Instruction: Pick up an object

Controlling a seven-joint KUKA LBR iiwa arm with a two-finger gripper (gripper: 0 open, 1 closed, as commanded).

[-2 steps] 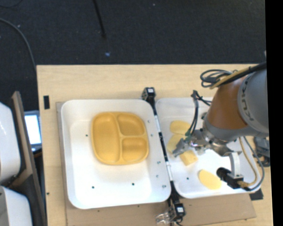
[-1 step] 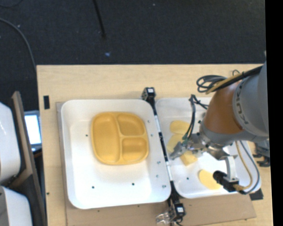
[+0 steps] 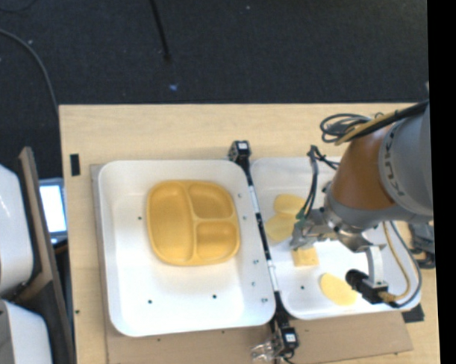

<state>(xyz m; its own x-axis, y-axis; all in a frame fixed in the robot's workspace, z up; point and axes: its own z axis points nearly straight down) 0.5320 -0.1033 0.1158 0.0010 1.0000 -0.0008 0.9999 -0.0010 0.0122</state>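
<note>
Several flat yellow pieces lie in the right bin (image 3: pixel 292 306). A round piece (image 3: pixel 287 204) sits near the bin's far left, with another round piece (image 3: pixel 277 228) just below it. A small square piece (image 3: pixel 305 257) lies in the middle and an oval piece (image 3: pixel 336 289) lies toward the front. My gripper (image 3: pixel 307 236) hangs low over the bin, just above the far edge of the square piece and right of the second round piece. The grey arm with its orange band (image 3: pixel 366 173) covers the bin's right half.
The left bin (image 3: pixel 127 293) holds a yellow divided plate (image 3: pixel 192 220). A ridge with black clips (image 3: pixel 240 149) separates the two bins. Cables loop off the arm at the right bin's near right corner (image 3: pixel 389 291). White equipment stands beyond the bench's left edge.
</note>
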